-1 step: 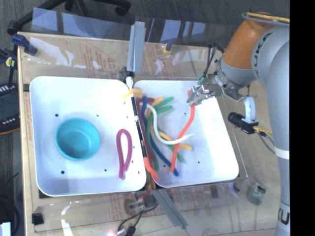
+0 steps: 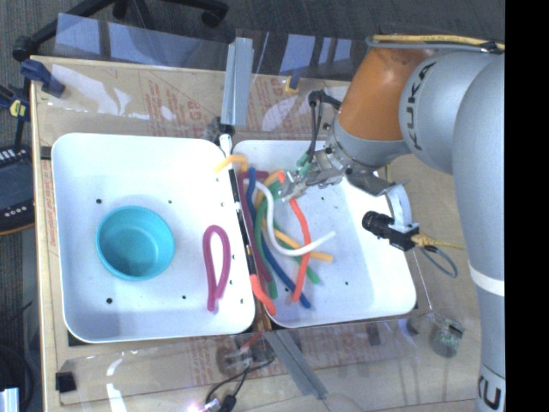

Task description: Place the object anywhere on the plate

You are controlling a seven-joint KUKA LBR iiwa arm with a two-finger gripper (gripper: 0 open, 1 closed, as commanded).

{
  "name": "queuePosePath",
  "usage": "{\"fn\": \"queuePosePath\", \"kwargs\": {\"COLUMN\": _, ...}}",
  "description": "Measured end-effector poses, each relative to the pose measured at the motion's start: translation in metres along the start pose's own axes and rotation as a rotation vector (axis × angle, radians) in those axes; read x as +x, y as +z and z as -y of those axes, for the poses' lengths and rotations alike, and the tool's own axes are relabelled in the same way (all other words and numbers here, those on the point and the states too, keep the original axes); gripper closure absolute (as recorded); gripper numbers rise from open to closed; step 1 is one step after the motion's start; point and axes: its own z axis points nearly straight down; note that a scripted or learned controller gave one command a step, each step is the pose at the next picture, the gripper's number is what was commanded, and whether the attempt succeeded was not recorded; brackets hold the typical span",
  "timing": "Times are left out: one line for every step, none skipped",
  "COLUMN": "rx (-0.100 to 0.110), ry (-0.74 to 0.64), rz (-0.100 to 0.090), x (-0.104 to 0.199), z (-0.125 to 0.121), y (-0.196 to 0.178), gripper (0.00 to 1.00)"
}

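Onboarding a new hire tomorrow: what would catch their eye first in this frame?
The big grey arm with its orange band fills the upper right, its gripper down over a tangle of coloured ropes in the right bin. In the left bin, a teal bowl sits left of centre, and a lone magenta rope lies looped near that bin's right wall.

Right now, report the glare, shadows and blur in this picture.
Camera view: glare streaks the clear sheet behind the bins; the left bin is bright and evenly lit; the cup casts a soft shadow; the gripper is small and slightly blurred over the cords; the arm shows soft highlights.
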Motion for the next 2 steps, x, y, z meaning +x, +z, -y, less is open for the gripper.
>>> {"fn": "queuePosePath", "kwargs": {"rx": -0.002, "ry": -0.096, "rz": 0.001, "x": 0.068, "z": 0.021, "y": -0.076, "gripper": 1.00}}
{"fn": "queuePosePath", "kwargs": {"rx": 0.001, "ry": -0.047, "rz": 0.002, "x": 0.123, "z": -0.044, "y": -0.037, "gripper": 1.00}}
